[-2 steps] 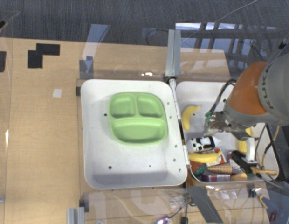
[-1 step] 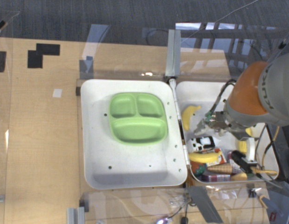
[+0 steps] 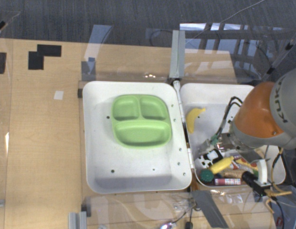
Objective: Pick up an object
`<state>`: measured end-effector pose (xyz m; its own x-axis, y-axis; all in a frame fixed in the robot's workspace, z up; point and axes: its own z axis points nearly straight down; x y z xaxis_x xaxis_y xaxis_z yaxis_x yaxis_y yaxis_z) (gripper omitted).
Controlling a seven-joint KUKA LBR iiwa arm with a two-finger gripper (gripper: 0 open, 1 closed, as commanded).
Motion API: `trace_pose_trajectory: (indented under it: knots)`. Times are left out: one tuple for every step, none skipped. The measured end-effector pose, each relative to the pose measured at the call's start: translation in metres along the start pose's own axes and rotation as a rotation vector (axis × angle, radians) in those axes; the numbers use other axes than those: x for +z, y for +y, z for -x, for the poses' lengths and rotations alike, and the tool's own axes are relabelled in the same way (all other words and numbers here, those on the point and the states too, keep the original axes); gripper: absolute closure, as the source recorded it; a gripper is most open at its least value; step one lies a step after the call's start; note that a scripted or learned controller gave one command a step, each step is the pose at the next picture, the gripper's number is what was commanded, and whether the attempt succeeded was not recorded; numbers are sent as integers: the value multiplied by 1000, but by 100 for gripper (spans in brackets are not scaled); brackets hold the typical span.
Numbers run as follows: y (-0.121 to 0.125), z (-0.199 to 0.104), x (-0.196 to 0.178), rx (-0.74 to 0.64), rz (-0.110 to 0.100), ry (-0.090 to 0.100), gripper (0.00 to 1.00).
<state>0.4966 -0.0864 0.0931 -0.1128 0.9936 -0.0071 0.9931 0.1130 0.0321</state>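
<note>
Progress looks slight: nothing appears lifted yet, so the whole pick seems still to be made. The arm (image 3: 262,116) reaches in from the right and hangs low over the near end of the right bin (image 3: 212,92), its wrist above a heap of small things there. Whether the jaws are wide, narrow or closed on anything I cannot tell, since the wrist hides them.

Likeliest target, by my judgement, is the yellow marker-like piece (image 3: 221,164) lying flat in that heap, just under the wrist. Its long axis runs on a slant, the far end up toward the right, the near end down toward the left. A yellow banana (image 3: 193,118) lies apart, further up the same bin, curving upright. The left bin (image 3: 98,142) carries a green divided tray (image 3: 141,119), untouched
</note>
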Motion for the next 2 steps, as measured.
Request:
trace_pose_trajectory:
  knots:
    - [3,1,-12,0,7,-4,100]
    - [2,1,-11,0,5,-3,0]
